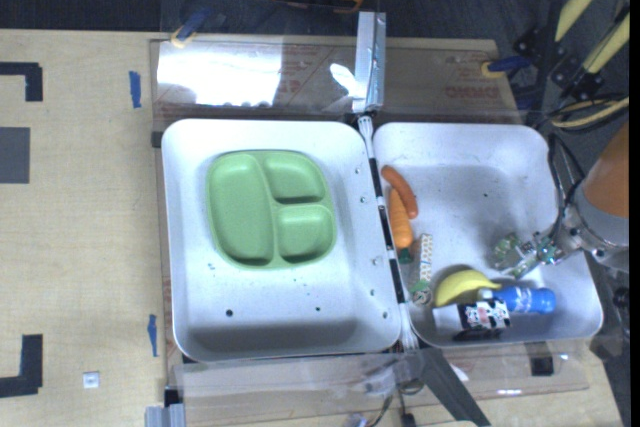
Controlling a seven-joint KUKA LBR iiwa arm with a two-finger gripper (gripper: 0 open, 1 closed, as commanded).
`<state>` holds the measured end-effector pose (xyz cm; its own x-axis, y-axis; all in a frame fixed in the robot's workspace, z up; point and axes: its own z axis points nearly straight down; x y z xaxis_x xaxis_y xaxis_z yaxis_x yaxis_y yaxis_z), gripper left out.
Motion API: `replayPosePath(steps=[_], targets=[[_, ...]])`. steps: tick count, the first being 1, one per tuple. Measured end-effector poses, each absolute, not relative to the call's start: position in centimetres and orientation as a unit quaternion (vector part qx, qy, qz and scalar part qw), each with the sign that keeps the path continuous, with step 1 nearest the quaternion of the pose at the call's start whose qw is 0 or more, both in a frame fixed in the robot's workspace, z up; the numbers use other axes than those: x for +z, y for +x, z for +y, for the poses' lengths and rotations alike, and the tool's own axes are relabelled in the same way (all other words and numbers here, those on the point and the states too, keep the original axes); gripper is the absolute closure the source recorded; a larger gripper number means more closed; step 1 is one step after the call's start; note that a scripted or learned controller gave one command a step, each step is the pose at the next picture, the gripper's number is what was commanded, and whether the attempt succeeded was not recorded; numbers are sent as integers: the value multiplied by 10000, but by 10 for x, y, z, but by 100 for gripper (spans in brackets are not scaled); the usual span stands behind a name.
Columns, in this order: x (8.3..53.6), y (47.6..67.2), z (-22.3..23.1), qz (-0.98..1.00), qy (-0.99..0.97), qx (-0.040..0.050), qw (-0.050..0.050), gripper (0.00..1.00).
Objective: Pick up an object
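From my console I see the arm (612,195) at three o'clock: an orange band above a grey wrist collar, then a slim metallic gripper (520,255) with greenish fittings, too small and blurred for finer detail

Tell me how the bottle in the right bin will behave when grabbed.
The bottle lies on its side, so it may roll if nudged. Its smooth round body probably slips between fingers. The banana touches it and might shift too.

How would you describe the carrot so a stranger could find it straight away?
Look in the right white bin, along its left wall beside the divider. The carrot lies there lengthwise, long and orange, alone above the banana and bottle.
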<state>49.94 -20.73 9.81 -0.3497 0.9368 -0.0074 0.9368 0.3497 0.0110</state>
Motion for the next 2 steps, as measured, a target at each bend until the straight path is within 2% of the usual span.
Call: replayPosePath(steps=[1,2], targets=[[91,503,-152,7760,6307,31,72,100],[199,521,-47,7544,6565,-1,-1,100]])
